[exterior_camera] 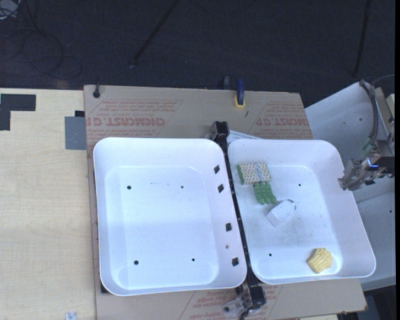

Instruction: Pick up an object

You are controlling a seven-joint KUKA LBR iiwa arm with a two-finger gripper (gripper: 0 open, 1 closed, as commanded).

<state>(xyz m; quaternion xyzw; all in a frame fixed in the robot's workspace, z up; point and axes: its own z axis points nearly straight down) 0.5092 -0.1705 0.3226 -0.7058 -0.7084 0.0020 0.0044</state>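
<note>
Inside the right bin (347, 235) lie four things: one patterned sponge (254, 173), one green piece (265, 193), one white cup (280, 212), one yellow object (320, 260). Beside it sits one left bin (113, 245). At the right rim hangs the end effector (355, 177), its state unclear.

Dark floor (187, 32) across the top, crossed by thin black cables (27, 19). Pale wooden bench top (33, 212) at left, marked with black rectangular patches (10, 109) and a grey square (74, 132). Brown cardboard sheet with red lettering (160, 115) under the bins. Blue-and-yellow clamp (239, 93) at its far edge. Even, bright lighting.
</note>
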